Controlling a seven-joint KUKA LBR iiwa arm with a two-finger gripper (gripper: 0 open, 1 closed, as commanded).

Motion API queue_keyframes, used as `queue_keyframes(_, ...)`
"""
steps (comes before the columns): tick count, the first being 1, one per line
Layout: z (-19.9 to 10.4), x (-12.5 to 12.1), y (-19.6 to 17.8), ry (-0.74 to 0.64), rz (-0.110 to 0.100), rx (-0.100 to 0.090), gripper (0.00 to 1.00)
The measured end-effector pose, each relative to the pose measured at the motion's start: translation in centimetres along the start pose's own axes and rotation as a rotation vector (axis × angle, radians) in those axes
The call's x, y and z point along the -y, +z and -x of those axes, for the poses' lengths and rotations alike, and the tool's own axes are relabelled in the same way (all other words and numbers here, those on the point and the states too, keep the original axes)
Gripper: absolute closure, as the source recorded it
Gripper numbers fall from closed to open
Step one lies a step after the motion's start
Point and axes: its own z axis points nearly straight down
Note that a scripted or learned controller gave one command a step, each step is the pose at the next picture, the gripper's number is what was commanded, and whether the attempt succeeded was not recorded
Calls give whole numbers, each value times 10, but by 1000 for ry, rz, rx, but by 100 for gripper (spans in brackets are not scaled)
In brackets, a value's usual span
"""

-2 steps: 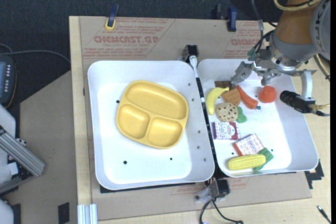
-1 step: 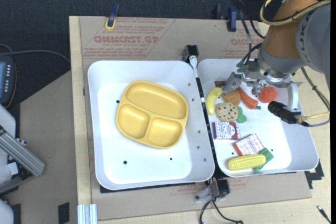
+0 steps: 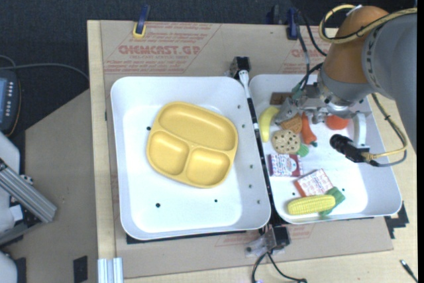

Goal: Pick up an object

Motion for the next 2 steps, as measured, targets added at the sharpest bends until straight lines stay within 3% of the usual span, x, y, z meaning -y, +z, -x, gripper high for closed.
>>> queue_keyframes(1,-1,2,-7,3,-5,-4,100)
queue_keyframes(2,-1,1,-50,2,-1,-3,100)
